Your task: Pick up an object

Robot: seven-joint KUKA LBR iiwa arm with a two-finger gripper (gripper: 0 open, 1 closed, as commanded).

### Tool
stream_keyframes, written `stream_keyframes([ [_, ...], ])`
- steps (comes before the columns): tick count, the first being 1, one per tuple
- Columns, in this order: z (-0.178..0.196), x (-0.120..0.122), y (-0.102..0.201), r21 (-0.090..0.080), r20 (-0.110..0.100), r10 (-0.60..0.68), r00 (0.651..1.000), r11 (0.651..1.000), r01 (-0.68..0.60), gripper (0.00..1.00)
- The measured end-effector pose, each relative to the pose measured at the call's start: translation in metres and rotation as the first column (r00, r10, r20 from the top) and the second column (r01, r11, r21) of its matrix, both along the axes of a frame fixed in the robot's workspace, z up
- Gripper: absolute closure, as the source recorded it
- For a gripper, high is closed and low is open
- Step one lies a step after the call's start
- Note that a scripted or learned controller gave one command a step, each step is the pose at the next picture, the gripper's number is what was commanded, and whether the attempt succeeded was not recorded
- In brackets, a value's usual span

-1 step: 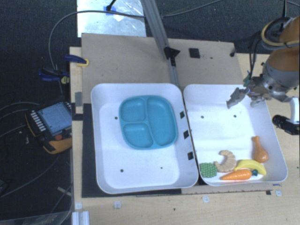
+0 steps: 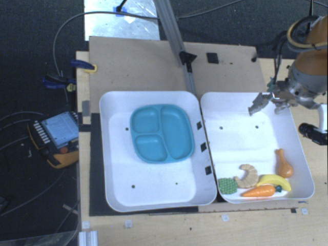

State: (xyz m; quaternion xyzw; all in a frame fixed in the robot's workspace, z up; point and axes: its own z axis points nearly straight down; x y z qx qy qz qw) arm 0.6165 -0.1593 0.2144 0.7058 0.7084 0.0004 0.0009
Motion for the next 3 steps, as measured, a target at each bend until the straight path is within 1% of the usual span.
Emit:
stream_keyframes([
  [1, -0.054, 0.010, 0.003, 0.000, -0.002, 0.004, 1.000, 1.000, -0.004, 0.00],
  [2, -0.103, 0.002, -0.003, 0.000, -0.004, -0.003, 1.000, 1.000, 0.003, 0.00],
  [3, -0.129, 0.004, -0.003, 0.000, 0.002, -0.003, 1.000, 1.000, 0.003, 0.00],
])
